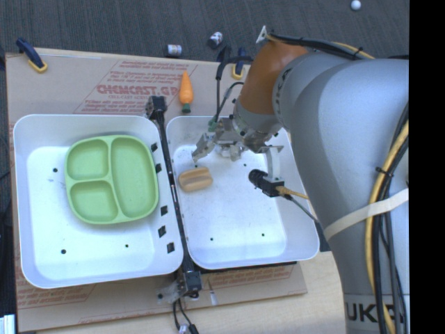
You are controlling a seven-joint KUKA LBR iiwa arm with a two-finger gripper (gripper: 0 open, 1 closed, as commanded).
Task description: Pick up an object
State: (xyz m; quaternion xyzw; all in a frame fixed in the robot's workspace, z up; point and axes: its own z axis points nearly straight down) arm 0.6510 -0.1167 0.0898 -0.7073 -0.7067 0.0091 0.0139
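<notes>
We count two white bins (42, 256) (236, 221), one green three-compartment plate (132, 179), one tan bun-shaped item (195, 180), one orange carrot (185, 89), two small silver objects (174, 49) (216, 39) and one white ball (356, 5).

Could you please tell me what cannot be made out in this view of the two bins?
- The right bin: in the camera view its far right corner is hidden under the arm.
- The tool: camera view, too small and blurred to read in detail.
- The tan object: blurred, so what it is cannot be told.
- The small silver thing beyond the bench: too small to identify.
- The arm: cut off by the bottom edge.
</notes>
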